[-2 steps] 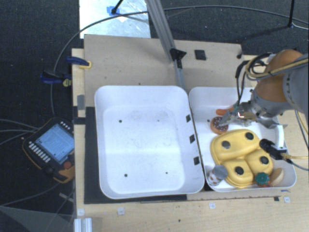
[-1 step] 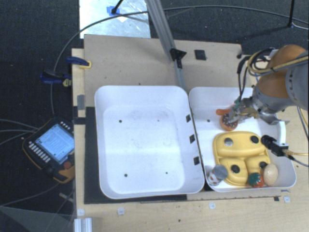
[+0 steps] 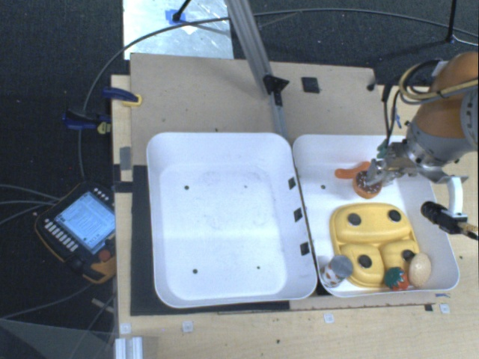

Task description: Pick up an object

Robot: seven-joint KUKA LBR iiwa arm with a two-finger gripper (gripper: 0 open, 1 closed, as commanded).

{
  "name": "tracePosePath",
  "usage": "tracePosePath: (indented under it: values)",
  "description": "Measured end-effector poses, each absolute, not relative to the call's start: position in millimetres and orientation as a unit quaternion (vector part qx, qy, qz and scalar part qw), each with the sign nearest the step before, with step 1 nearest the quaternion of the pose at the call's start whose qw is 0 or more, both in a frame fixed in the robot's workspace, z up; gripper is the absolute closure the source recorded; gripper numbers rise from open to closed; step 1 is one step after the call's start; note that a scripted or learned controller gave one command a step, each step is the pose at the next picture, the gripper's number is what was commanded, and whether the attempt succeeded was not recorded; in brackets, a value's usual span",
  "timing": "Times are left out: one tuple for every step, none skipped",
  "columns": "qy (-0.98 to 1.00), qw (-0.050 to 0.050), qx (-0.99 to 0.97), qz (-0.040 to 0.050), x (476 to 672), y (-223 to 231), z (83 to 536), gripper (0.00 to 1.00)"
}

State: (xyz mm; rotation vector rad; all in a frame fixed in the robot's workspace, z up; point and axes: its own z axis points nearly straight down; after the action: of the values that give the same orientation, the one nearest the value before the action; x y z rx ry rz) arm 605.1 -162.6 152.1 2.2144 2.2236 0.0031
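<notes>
My gripper (image 3: 373,173) hangs low in the upper part of the right bin (image 3: 320,200), directly over a small brown and orange round object (image 3: 367,189). An orange handle-like piece (image 3: 346,173) pokes out to its left. Below them lies a large yellow moulded object (image 3: 372,238) with dark round spots. A grey object (image 3: 338,268) rests at its lower left. At its lower right are a green and red object (image 3: 394,277) and a beige egg shape (image 3: 419,269). Whether the gripper touches the brown object is not visible.
The left bin (image 3: 217,215) is bare white, apart from a few small dark specks. A slanted grey pole (image 3: 251,36) ends at the back between the bins. A control pendant (image 3: 78,226) lies off the bench at left, among cables.
</notes>
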Motion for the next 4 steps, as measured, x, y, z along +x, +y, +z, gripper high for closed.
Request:
tracePosePath:
  values:
    - [0.709,0.003,0.705,0.0017,606.6,-163,206,1.00]
    - [0.711,0.001,0.703,0.0020,618.5,-103,218,1.00]
    - [0.711,0.000,0.703,0.0015,625.0,-52,210,1.00]
    - [0.710,0.000,0.704,0.0010,623.3,-2,212,1.00]
